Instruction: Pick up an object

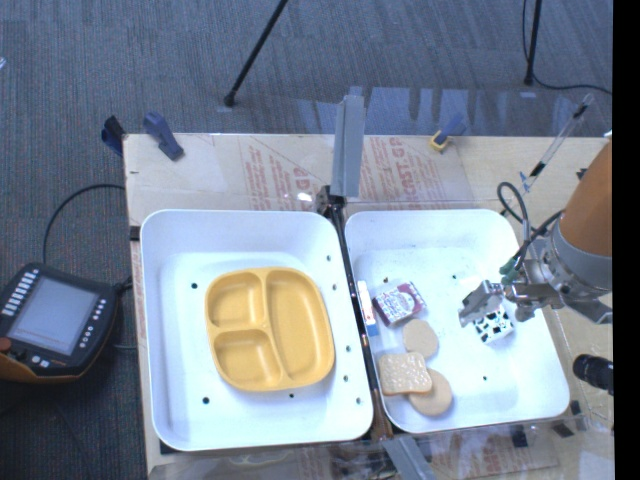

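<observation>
In the right bin [520,393] lie a red and white packet [398,302], a thin white stick [365,304], a round tan biscuit [421,338], a slice of toast [404,373] and another round tan piece [434,399]. A small white block with black dots [494,326] sits right of the middle of that bin. My gripper [486,310] reaches in from the right and hangs directly over that block, touching or nearly touching its top. The arm's grey wrist [560,278] covers the bin's right wall.
The left bin [170,258] holds a yellow three-part plate [268,326]. A grey post [347,153] stands behind the seam between the bins. A handheld control pendant [50,318] lies left of the bench. Cables [515,203] hang near the arm.
</observation>
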